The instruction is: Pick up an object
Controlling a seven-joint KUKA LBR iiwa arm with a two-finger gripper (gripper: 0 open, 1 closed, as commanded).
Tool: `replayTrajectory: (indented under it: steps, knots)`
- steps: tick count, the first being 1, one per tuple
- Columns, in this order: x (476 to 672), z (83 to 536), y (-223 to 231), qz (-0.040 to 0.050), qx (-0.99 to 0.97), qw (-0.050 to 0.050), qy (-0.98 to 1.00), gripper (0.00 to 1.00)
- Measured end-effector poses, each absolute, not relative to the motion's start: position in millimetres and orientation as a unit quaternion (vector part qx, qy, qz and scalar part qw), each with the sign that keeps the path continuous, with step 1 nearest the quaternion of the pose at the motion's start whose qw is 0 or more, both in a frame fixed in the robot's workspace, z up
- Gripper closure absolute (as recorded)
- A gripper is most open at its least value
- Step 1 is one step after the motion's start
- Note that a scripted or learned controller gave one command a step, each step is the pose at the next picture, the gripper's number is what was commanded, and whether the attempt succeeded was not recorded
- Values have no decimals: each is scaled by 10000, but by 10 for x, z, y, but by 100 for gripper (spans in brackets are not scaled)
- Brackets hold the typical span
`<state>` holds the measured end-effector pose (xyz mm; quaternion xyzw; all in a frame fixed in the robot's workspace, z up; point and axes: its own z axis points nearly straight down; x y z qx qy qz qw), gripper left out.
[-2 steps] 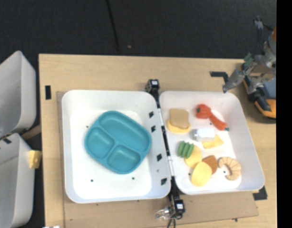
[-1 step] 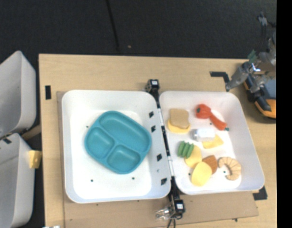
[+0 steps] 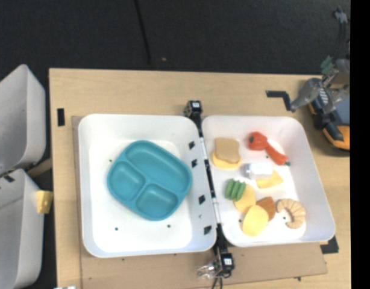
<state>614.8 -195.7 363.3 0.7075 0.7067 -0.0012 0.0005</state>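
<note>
Lower right of frame, the right-hand shallow white bin (image 3: pixel 313 161) holds the pickable toy food: a curled tan plastic shrimp (image 3: pixel 291 212), a round yellow potato-like piece (image 3: pixel 255 220), green pods (image 3: pixel 235 189), then a tan-and-yellow sandwich (image 3: pixel 226 152) and a red-orange pepper (image 3: pixel 264 145) farther back. Left-hand bin (image 3: pixel 97 221) carries a teal compartment plate (image 3: pixel 149 179), probably the drop spot. At the upper right edge the grey gripper (image 3: pixel 320 92) sits parked off the bins; jaw state cannot be told.
</note>
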Motion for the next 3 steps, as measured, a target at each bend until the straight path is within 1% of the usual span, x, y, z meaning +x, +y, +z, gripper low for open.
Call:
replayTrajectory:
  steps: [1, 2, 3]
  knots:
    - [5928, 5056, -1403, 47, 7047, 75, 7095, 0]
    - [5937, 5063, -1443, -5, 7054, 35, 7088, 100]
    - [5642, 3726, -1661, -42, 7085, -52, 7057, 100]
